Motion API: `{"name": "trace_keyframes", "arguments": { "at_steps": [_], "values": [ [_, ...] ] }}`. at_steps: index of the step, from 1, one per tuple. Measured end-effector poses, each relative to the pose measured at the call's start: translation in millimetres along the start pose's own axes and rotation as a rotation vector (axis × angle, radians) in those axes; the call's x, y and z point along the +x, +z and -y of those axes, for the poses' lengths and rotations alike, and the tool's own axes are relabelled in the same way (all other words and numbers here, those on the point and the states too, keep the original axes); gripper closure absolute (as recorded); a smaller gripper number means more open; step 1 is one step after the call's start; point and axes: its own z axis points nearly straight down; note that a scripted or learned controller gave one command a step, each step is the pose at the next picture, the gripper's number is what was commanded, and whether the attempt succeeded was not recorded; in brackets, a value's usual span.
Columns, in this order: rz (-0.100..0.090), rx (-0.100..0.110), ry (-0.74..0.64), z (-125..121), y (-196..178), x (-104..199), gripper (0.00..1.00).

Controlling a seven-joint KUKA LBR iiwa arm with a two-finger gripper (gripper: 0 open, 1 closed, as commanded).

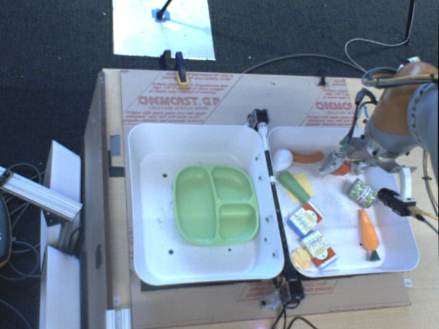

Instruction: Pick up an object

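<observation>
The right bin (405, 252) holds several toy foods. At its back lie a white egg-shaped piece (282, 159) and an orange sausage (306, 157). A green and yellow wedge (294, 186) lies below them, then two small cartons (304, 219) (319, 247) and a round biscuit (299, 258). A green can (361, 192) and a carrot (369, 232) lie on the right side. My gripper (335, 162) is low at the back of this bin, just right of the sausage, with a small red piece (342, 170) right beside its tip.
The left bin (147, 184) carries a green divided plate (216, 204). A clamp (259, 120) sits at the back of the wall between the two bins. The arm's orange band (401, 108) hangs over the right bin's back right corner.
</observation>
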Motion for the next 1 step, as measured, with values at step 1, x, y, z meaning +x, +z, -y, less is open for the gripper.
{"name": "trace_keyframes", "arguments": {
  "at_steps": [1],
  "values": [
    [0.001,-0.004,-0.002,-1.2,-11.5,-0.3,1.00]
  ]
}}
